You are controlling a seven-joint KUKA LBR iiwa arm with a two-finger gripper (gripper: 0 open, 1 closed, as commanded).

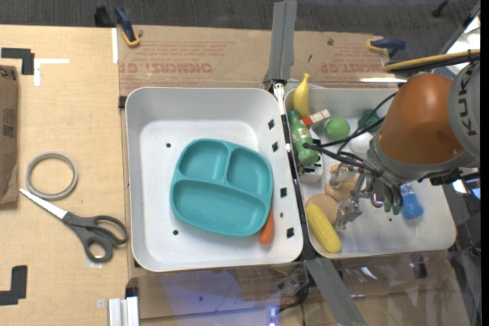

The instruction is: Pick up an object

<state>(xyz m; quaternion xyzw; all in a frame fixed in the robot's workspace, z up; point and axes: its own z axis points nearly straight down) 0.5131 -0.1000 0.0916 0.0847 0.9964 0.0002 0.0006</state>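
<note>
White plastic forms both bins on the bench: the left bin (pixel 145 164) contains a teal divided plate (pixel 221 187), with a small orange carrot (pixel 267 229) lying against the plate's lower right edge. The right bin (pixel 428 237) contains a yellow banana (pixel 302 94) at its top left corner, a green ball (pixel 337 127) near a small red and white item, some green pieces along the left wall, a corn cob (pixel 323 227) at the lower left with a tan rounded item (pixel 321 205) touching its upper end, and a blue item (pixel 411 205) toward the right. The arm's orange band (pixel 419 120) sits over the right bin, and the gripper (pixel 359 198) hangs low in the middle of that bin, just right of the corn cob and tan item. Nothing is seen between its fingers; whether they are wide or narrow cannot be told. On the bench to the left lie scissors (pixel 84 227) and a roll of tape (pixel 51 175).
</note>
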